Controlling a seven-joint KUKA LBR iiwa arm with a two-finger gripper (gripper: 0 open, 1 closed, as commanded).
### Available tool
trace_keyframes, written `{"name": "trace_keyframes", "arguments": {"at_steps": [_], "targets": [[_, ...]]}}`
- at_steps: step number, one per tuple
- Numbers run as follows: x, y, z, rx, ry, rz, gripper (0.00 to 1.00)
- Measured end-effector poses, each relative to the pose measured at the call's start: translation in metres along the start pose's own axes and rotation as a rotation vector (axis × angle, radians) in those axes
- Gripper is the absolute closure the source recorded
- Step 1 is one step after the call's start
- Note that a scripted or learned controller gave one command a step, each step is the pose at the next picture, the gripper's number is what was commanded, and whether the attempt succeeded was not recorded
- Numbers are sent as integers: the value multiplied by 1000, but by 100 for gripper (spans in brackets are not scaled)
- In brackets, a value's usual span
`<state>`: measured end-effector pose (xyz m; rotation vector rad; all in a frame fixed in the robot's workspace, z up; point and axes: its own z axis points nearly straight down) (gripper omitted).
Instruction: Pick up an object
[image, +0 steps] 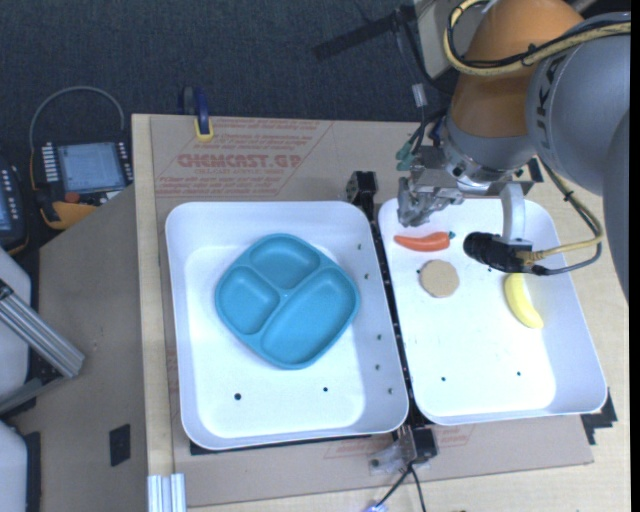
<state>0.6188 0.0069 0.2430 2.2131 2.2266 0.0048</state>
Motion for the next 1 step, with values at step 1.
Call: {"name": "trace_keyframes", "arguments": {"at_steps": [1], "targets": [[53,-2,15,8,1,1,100]]}}
